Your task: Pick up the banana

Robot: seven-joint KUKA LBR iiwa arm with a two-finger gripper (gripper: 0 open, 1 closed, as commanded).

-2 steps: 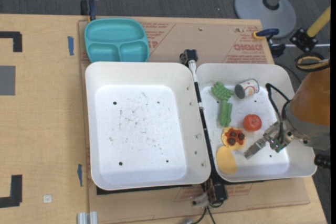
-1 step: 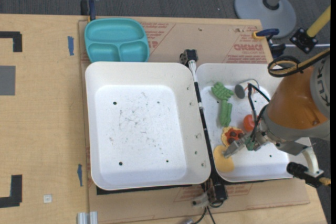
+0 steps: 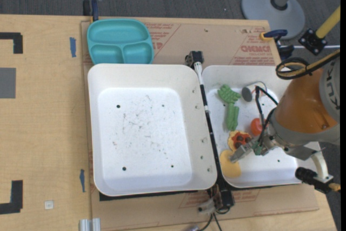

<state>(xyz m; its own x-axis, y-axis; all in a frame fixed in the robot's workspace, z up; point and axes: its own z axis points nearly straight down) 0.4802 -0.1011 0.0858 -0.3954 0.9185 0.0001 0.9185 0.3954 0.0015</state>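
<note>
The banana (image 3: 231,169), a pale yellow piece, lies in the front left corner of the right bin (image 3: 281,173), close to its left wall. My gripper (image 3: 239,154) is low inside that bin, just above and to the right of the banana, its tip right at the banana's upper end. The orange-banded wrist (image 3: 303,111) hangs over the bin's right half and hides that part of the floor. Whether the banana is actually caught by the gripper is unclear.
The right bin also holds a green toy (image 3: 228,94), a green stick (image 3: 232,115), a grey disc (image 3: 247,93), a red-orange item (image 3: 255,126) and a yellow-orange piece (image 3: 235,140). The left bin (image 3: 97,116) adjoins it. A teal divided plate (image 3: 120,40) sits behind.
</note>
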